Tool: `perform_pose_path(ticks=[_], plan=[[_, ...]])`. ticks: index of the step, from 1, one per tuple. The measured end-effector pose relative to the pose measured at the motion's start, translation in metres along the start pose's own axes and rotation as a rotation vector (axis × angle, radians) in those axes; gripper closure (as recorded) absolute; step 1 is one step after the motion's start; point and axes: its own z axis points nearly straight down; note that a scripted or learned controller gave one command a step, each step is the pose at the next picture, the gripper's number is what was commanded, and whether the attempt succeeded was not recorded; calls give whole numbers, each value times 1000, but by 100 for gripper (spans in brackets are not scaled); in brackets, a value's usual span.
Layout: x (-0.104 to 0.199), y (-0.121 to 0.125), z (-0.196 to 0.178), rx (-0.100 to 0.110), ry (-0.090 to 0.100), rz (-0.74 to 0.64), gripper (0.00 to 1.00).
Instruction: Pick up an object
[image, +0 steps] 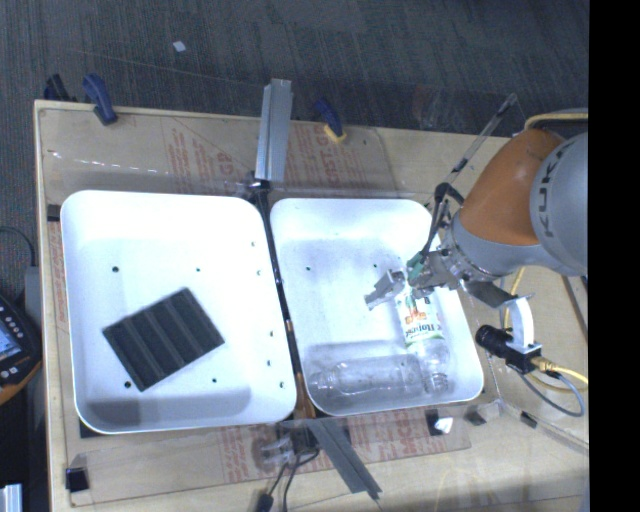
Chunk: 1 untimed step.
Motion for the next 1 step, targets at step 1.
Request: perform_pose_path(ticks=[1], plan=[[-3, 30, -41, -1, 0, -51, 0]])
